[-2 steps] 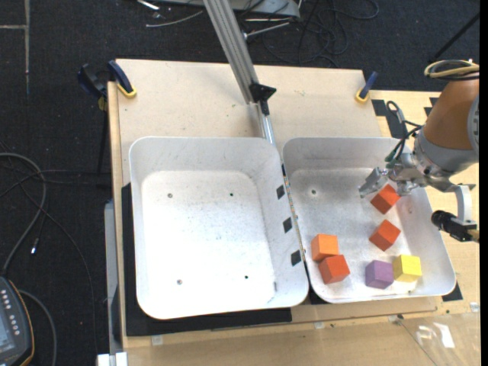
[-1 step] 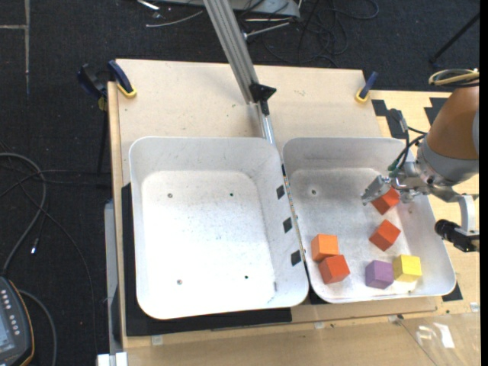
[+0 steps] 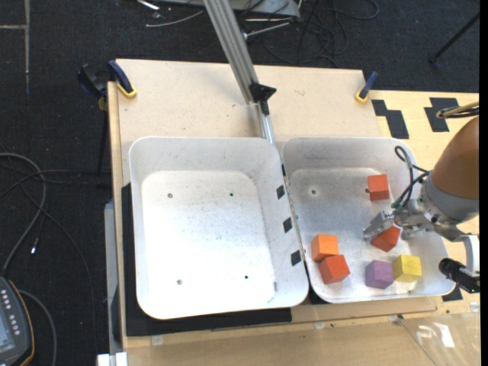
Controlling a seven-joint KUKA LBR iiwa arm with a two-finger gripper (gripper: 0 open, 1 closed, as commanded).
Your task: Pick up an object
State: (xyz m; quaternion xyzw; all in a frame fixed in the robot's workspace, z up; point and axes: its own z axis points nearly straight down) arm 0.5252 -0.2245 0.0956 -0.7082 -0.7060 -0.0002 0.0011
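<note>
Blocks are being shown scattered across the right bin [image 3: 305,158], one of two shallow white bins being carried side by side on the tabletop [image 3: 198,97]. An orange-red block [image 3: 377,186] is being seen near the far right part of that bin, well apart from the others. A red block [image 3: 386,239] is being seen just under the gripper [image 3: 383,226], at the right side of the bin; whether it is being touched by the gripper cannot be told, since the metal parts are overlapping it. Whether the gripper is spread apart or closed together cannot be told either, because the view there is small and cluttered with cables.

An orange block [image 3: 325,245] is being seen close to the bin's left wall, and a darker red-orange block [image 3: 335,268] is lying just beside it, toward the near edge, the two appearing to be touching. A purple block [image 3: 378,274] and a yellow block [image 3: 408,268] are being seen side by side near the front right corner, close together.

The left bin [image 3: 145,166] is being seen next to the right one, its white floor speckled with dark marks. The grey arm [image 3: 457,174] is being seen reaching in from the right, its orange band rising above the wrist.
</note>
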